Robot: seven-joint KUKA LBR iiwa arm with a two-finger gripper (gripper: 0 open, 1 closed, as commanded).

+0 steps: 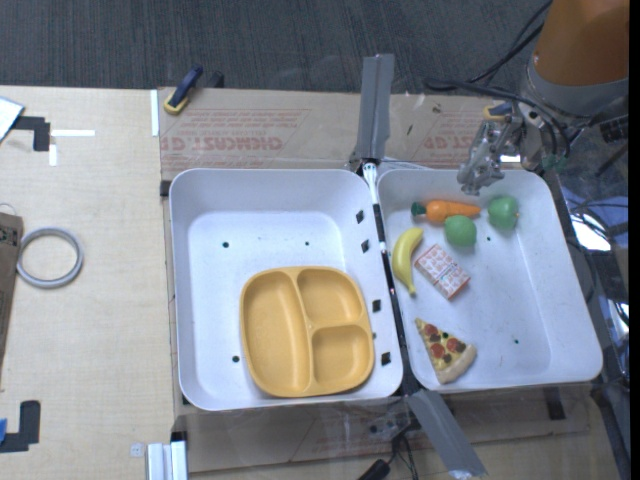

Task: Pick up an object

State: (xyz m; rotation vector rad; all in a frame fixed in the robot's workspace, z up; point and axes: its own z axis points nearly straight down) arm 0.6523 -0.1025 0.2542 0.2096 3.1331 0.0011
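Here the gripper point(483, 173), its grip state impossible to tell, hovers just behind the carrot point(452, 209), seemingly lining up a pick.

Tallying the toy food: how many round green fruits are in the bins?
2, both in the right bin near its far edge: one green fruit just below the carrot, the other green fruit at the carrot's right tip.

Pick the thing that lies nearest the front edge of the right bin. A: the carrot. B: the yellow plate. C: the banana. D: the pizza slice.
D: the pizza slice lies near the front wall of the right bin, while the banana and the carrot lie further back, and the yellow plate sits in the left bin.
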